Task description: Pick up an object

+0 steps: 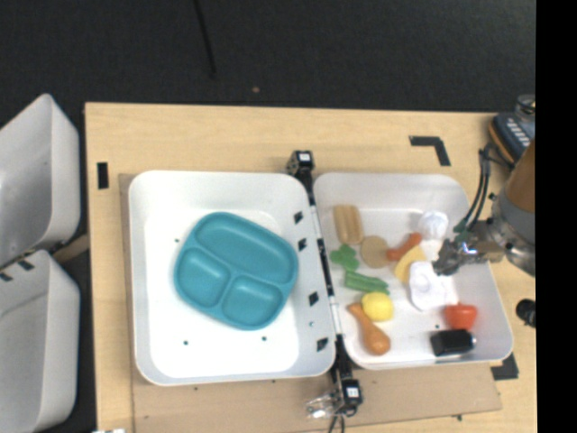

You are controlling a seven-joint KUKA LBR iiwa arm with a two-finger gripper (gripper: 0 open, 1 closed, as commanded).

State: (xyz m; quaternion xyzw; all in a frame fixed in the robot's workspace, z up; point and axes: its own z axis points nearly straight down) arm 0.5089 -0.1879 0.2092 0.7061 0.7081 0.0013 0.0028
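Camera view, from above the bench: two shallow white bins sit side by side on a pale wooden board. The left bin point(153, 332) holds a teal divided plate point(236, 270), lying flat near its middle. The right bin point(397, 190) holds a scatter of toy food and small objects. A tan bread-like piece point(347, 224) lies near the bin's upper left, with a round tan piece point(374, 252) just beside it and green pieces point(354, 270) below. A yellow lemon point(379, 308) touches an orange drumstick-shaped piece point(370, 329) toward the front edge. A red tomato-like piece point(462, 315) and a black block point(452, 342) rest in the lower right corner. White objects point(425, 284) lie in the middle right, next to a yellow piece point(407, 262) and an orange carrot-like piece point(405, 245). The gripper point(448, 260) reaches in from the right and hangs over the white objects; whether it grasps anything cannot be told from this angle.
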